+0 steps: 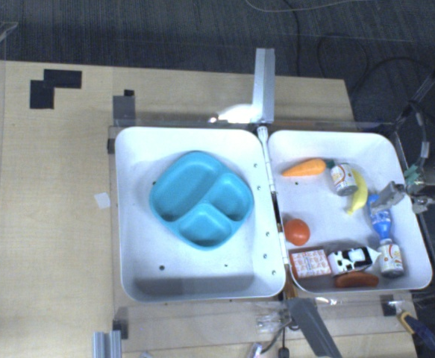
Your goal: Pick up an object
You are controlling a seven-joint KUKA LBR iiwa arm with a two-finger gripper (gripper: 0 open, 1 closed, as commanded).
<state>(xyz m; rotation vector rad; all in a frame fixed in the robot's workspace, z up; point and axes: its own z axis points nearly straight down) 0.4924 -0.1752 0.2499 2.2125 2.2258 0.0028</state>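
Observation:
The right bin [314,144] holds several small objects. An orange carrot [304,168] lies at its far left, with a small can [342,177] and a yellow banana [359,192] beside it. A red-orange ball [298,231] sits by the left wall. Along the near wall lie a red and white box [310,263], a black and white carton [351,259], a brown sausage [357,280] and another small can [391,258]. A blue bottle [381,222] stands near the right wall. My gripper [398,192] hangs over the bin's right edge, just above the blue bottle and right of the banana.
A blue divided plate [201,198] lies in the left bin [135,267]. A grey upright post [264,88] stands behind the wall between the bins. Cables run across the dark floor at the back.

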